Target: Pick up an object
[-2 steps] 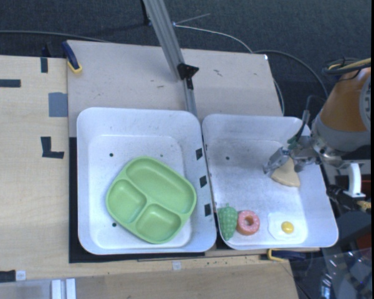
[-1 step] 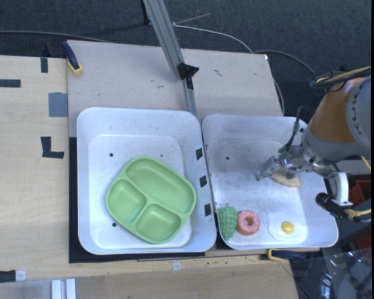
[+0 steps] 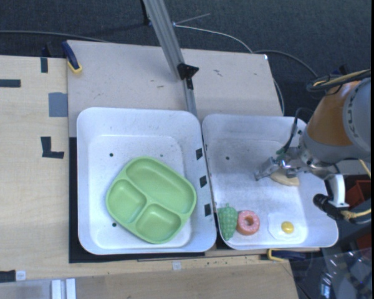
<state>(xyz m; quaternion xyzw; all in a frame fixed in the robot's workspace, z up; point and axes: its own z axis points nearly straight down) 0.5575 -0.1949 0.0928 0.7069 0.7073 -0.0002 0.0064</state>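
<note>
Along the right bin's (image 3: 237,129) near edge lie a green toy (image 3: 227,221), a pink donut (image 3: 247,222) and a fried egg (image 3: 287,228). The tool (image 3: 268,169) hangs above them toward twelve o'clock, a tan object (image 3: 285,179) just beside it at four o'clock, perhaps touching. Whether the tool is open, I cannot tell.

arm (image 3: 343,126): cut by right edge | tan object (image 3: 285,179): partly hidden under gripper (image 3: 266,169)

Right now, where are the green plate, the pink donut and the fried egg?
green plate (image 3: 151,199): camera view, on the ridge between its compartments.
pink donut (image 3: 247,222): camera view, on its frosted ring.
fried egg (image 3: 287,228): camera view, on its yellow yolk.
</note>
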